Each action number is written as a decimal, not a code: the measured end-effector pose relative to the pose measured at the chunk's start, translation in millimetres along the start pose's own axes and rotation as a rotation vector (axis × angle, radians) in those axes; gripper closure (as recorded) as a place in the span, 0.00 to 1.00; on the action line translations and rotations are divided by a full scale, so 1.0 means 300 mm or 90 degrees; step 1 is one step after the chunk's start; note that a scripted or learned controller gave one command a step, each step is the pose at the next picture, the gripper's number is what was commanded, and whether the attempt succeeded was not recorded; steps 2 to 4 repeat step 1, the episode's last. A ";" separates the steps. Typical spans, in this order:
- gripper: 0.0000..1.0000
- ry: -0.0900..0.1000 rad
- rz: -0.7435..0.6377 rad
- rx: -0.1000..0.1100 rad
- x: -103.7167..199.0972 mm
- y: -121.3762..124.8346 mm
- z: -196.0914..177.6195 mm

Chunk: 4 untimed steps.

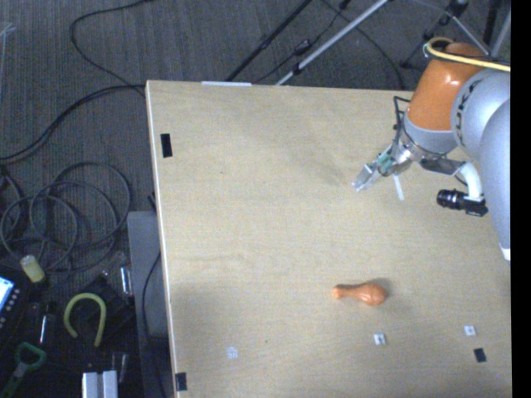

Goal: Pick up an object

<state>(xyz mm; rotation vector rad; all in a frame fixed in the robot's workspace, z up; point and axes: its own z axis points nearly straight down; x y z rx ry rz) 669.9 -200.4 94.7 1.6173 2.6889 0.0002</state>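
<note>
Dark grey carpet runs around the bench, strewn with black cables (66,214) that loop along the left side, and a few slanted metal stand legs (348,23) cross the floor at the top. On the floor at lower left lies a yellow-green hook-shaped piece (83,313) among other clutter too dim to make out. What I see of the bench (249,189) is one pale, wood-coloured flat surface with a few small black and white marker tags near its edges; I cannot make out any raised bin walls on it from this angle. Lying on that surface, toward the lower middle, is a small orange object (362,293), bulb-shaped at its right end and tapering to a thin neck on the left, resting on its side with nothing near it. The arm (465,106) comes in from the right, its orange band showing above grey casing. Its gripper (382,174) hangs over the upper right part of the surface, well apart from the orange object, its two thin fingers spread with a gap between them and nothing held there.
</note>
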 end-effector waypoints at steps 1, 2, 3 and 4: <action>1.00 0.001 0.068 0.000 0.086 0.043 -0.248; 1.00 0.001 0.068 0.000 0.086 0.043 -0.248; 1.00 0.001 0.068 0.000 0.086 0.043 -0.248; 1.00 0.001 0.068 0.000 0.086 0.043 -0.248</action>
